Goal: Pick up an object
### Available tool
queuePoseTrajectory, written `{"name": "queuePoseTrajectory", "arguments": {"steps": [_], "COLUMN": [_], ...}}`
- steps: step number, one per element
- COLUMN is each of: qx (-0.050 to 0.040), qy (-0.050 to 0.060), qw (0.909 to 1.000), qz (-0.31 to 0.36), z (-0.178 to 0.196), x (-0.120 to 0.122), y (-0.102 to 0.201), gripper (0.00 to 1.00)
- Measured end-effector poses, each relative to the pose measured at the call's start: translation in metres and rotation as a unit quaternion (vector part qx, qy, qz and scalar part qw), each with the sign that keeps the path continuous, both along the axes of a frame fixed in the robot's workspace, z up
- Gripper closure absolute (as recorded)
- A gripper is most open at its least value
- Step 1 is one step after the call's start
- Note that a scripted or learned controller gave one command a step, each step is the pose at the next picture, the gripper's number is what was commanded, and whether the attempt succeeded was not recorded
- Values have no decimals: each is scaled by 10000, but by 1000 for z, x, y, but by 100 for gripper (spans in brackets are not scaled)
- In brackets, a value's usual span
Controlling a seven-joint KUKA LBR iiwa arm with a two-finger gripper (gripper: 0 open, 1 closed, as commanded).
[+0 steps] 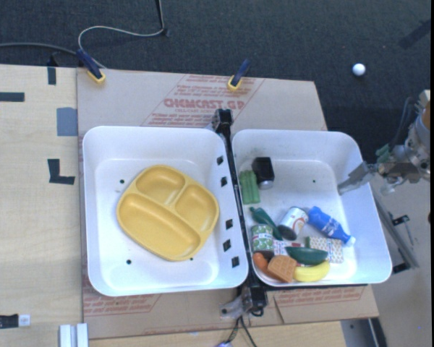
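The right bin (347,147) holds a heap of small objects in its near half: a blue bottle (329,226), a small can (294,217), a yellow banana (312,272), a dark green vegetable (307,255) and a brown biscuit-like piece (281,268). Further back lie a black block (263,170) and a green bar (249,186) by the dividing wall. My gripper (354,178) hangs over the right bin's right rim, pointing left, apart from every object. Nothing is visibly held.
A yellow divided plate (168,212) lies in the left bin (101,150). Both bins rest on a cardboard sheet (195,103) held by yellow clamps (239,76). A cable (119,31) crosses the dark floor behind. A white ball (358,69) sits at the back right.
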State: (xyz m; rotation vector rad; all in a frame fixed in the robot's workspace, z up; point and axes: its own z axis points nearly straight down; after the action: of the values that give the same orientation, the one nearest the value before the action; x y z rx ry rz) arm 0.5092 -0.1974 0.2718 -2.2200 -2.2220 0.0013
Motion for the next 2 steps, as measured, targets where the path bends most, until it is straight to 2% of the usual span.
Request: {"name": "queuePoseTrajectory", "arguments": {"steps": [1, 2], "qx": [8, 11], "qy": [9, 9], "qw": [10000, 10000], "qz": [-4, -5], "z": [-176, -167], "x": [-4, -4], "y": [-10, -10], "gripper": [0, 100]}}
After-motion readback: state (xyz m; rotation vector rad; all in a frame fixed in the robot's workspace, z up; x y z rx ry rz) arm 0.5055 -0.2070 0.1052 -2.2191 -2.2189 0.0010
